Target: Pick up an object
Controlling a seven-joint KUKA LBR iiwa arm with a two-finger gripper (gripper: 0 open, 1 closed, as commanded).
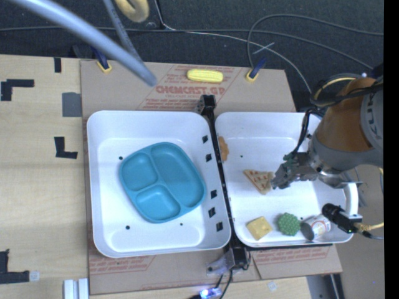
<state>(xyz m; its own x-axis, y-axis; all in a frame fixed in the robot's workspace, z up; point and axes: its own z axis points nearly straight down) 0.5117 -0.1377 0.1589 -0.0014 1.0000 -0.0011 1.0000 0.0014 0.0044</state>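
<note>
Reaching in from the right of the frame, the gripper (282, 177) sits low in the right bin (262, 122), touching a tan wedge-shaped piece (257, 179) at center-right; whether it grasps the piece I cannot tell. A blue divided plate (162, 180) lies in the left bin (100, 167).

Blue plate (163, 180) in left bin (100, 167), jaws (282, 178) beside cracker (258, 179) in right bin (262, 126)

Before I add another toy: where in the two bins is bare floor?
Right bin: the back half, behind the cracker and gripper, is bare. Its front is crowded: yellow block, green ball, can. Left bin: the blue tray leaves margins by the walls.
</note>
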